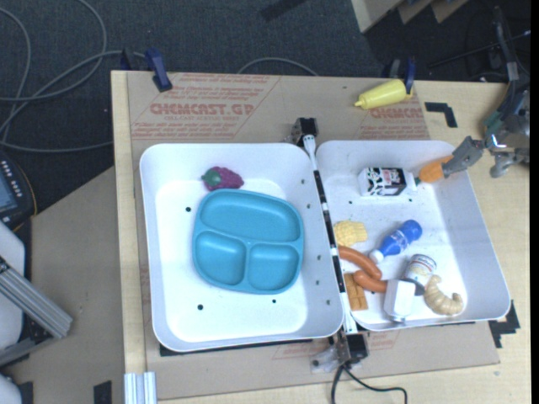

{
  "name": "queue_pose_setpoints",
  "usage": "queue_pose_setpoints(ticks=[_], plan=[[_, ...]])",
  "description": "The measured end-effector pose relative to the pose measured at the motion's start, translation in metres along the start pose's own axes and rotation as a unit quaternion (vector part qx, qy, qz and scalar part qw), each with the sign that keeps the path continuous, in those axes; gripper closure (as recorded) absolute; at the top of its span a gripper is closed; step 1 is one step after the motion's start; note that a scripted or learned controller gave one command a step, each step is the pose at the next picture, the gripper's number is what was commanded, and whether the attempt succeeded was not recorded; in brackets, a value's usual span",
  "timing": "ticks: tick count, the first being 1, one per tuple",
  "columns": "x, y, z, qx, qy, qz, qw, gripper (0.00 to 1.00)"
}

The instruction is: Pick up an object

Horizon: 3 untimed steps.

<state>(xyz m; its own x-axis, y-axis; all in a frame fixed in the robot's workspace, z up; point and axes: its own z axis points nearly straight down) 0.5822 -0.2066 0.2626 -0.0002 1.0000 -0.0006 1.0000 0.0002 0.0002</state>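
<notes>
The gripper hung over the far right rim of the right bin; its jaws pinched an orange carrot. Below lay a black-and-white carton, blue bottle, corn, hot dog and croissant. The left bin bore a blue divided plate and purple grapes.

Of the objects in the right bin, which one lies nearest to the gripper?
The orange carrot-like piece at the right bin's upper right rim. It lies just beside the gripper, while the black-and-white carton, blue bottle and croissant lie farther away.
</notes>
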Motion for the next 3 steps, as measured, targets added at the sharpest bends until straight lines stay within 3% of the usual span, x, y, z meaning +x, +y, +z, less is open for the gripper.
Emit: queue_pose_setpoints(ticks=[1, 2, 3], plan=[[-0.014, 0.058, 0.167, -0.001, 0.003, -0.002, 1.0, 0.0], [-0.009, 0.085, 0.177, 0.008, 0.01, -0.002, 0.9999, 0.0], [-0.009, 0.085, 0.177, 0.008, 0.009, -0.002, 0.9999, 0.0]])
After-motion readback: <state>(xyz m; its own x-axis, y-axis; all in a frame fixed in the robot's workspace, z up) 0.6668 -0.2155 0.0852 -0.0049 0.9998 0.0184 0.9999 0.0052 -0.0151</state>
